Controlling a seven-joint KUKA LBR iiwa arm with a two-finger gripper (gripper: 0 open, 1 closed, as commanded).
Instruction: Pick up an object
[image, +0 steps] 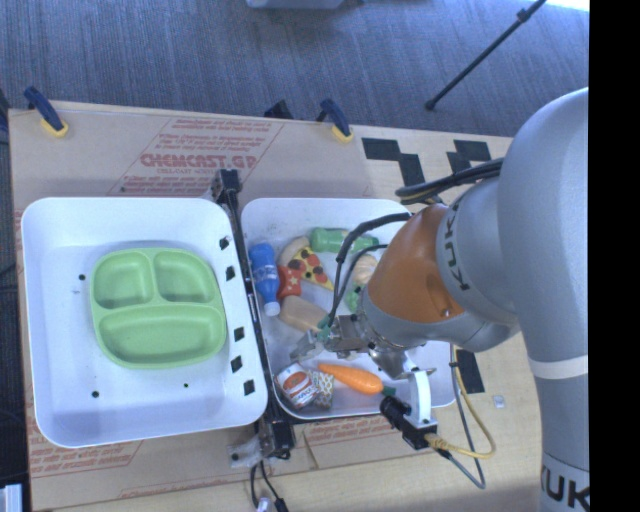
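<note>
Arm (470, 270) reaches into right bin (262, 215); gripper (335, 335) sits over the toy pile, its state impossible to tell. Carrot (350, 378) lies near edge, long axis left-right, tip pointing right; green tray (158, 305) in left bin (40, 300).
</note>
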